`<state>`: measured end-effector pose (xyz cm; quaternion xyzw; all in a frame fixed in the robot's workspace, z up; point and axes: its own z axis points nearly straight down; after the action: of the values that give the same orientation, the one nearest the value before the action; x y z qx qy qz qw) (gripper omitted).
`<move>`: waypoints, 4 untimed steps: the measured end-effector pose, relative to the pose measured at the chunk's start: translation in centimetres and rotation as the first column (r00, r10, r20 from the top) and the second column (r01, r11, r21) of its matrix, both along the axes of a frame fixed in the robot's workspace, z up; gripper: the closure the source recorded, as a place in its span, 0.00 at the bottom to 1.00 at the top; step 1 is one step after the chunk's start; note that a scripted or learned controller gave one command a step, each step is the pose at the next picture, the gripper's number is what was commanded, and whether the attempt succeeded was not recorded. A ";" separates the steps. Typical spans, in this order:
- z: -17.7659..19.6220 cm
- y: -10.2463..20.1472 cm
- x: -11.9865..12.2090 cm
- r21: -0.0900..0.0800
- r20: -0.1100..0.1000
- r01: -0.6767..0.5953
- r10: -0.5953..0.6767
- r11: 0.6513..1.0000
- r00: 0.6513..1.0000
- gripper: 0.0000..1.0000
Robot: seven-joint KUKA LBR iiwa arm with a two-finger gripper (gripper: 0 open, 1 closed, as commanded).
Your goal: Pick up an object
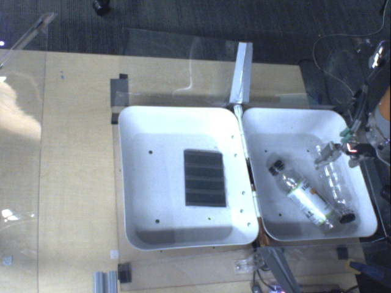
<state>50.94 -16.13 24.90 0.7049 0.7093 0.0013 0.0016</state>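
Note:
A clear plastic bottle (303,198) with a white and green label lies slantwise in the right bin (287,124), its black cap toward the upper left. A second clear bottle (337,191) lies beside it on the right, with its black cap near the bin's front right corner. A dark ridged rectangular block (204,177) lies flat in the middle of the left bin (140,163). My gripper (328,153) reaches in from the right edge and hovers over the upper end of the second bottle. Nothing visibly hangs from it.
The two white bins stand side by side on a wooden bench, joined by a narrow divider (246,163). A metal post (241,81) rises behind the bins. Cables and the arm's body (372,142) crowd the right edge.

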 end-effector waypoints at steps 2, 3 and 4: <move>-15.4 -0.6 2.0 0.001 0.020 -0.133 0.133 0.991 0.991 0.00; -15.5 -1.1 3.2 0.004 0.014 -0.224 0.224 0.975 0.974 0.00; -11.4 -1.1 0.5 -0.002 0.003 -0.210 0.210 0.978 0.978 0.00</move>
<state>51.40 -17.21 13.45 0.6259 0.7799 0.0022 0.0032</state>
